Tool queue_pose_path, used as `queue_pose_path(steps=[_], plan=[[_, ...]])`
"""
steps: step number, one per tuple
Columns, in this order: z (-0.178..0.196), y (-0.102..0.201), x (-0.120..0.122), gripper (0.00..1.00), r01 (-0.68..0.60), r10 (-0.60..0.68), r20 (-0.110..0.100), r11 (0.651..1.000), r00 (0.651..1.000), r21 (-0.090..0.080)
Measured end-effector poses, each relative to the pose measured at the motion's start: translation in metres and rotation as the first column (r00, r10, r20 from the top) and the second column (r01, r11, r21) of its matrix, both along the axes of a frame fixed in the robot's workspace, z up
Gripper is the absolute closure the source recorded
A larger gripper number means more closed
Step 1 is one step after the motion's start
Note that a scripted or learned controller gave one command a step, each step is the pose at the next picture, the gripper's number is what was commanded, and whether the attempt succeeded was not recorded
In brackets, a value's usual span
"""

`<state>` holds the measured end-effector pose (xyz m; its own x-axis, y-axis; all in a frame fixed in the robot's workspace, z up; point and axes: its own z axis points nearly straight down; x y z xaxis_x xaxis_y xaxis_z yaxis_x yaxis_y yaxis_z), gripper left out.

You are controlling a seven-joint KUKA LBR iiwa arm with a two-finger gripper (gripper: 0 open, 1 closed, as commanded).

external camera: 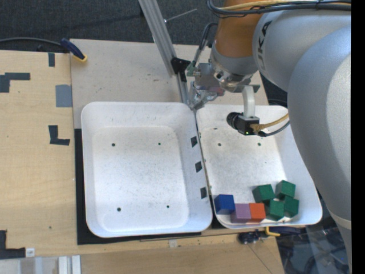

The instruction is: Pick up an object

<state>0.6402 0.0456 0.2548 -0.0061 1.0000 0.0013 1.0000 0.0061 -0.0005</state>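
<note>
The blue block (224,203), likely light and rigid, suits a grasp across opposite flat faces; state of the gripper (201,99) jaws cannot be told.

Evenly and fairly brightly lit from overhead, no harsh glare. Soft shadows along the inner walls of the left bin (137,170), darkest toward 9 o'clock. Mild sheen on the orange band (245,16) at 1 o'clock. Slightly soft throughout, grainy on dark ground at 12 o'clock; close, blurred arm (325,96) at 3 o'clock.

Robotics lab; taped bench (34,170); twin bins (91,153); KUKA arm (308,50)
</note>
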Motion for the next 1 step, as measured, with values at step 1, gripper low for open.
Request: queue_pose_path(steps=[1], plan=[[-0.0115, 0.0522, 0.0315, 1.00, 0.001, -0.001, 0.000, 1.000, 1.000, 0.000]])
